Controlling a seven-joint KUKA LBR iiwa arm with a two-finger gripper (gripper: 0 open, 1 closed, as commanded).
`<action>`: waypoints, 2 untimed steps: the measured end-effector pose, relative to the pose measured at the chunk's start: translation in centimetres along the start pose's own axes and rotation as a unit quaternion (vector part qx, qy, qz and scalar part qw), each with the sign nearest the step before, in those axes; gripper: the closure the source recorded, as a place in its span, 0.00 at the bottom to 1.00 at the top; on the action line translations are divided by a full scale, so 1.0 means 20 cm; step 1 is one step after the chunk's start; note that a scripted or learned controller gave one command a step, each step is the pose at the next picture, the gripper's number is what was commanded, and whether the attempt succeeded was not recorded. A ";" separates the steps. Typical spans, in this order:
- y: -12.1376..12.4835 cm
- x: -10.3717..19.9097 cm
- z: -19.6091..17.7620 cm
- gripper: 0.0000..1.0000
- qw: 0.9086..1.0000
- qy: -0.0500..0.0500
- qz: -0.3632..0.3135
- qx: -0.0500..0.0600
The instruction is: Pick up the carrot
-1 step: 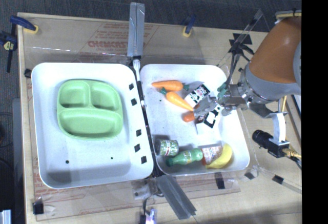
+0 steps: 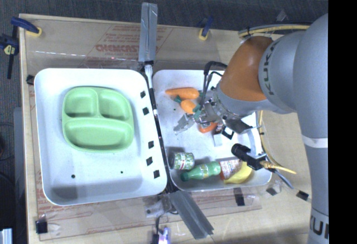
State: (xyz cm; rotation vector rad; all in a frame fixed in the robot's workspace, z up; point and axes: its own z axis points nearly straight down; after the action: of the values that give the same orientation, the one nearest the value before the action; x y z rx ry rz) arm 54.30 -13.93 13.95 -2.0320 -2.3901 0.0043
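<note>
Hovering on approach, gripper (image 2: 196, 119) beside the carrot (image 2: 183, 92) (apart or together, can't tell); next I centre over it

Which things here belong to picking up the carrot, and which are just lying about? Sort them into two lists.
For the job:
carrot, gripper, right bin holding the carrot

Lying about:
green plate, left bin, green bottle, can, banana
</note>
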 end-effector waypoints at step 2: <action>0.20 -0.25 0.19 1.00 0.998 -0.001 -0.062 -0.001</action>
State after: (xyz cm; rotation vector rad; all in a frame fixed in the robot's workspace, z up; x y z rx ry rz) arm 59.05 -18.12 10.19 -1.8803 -2.5130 0.0034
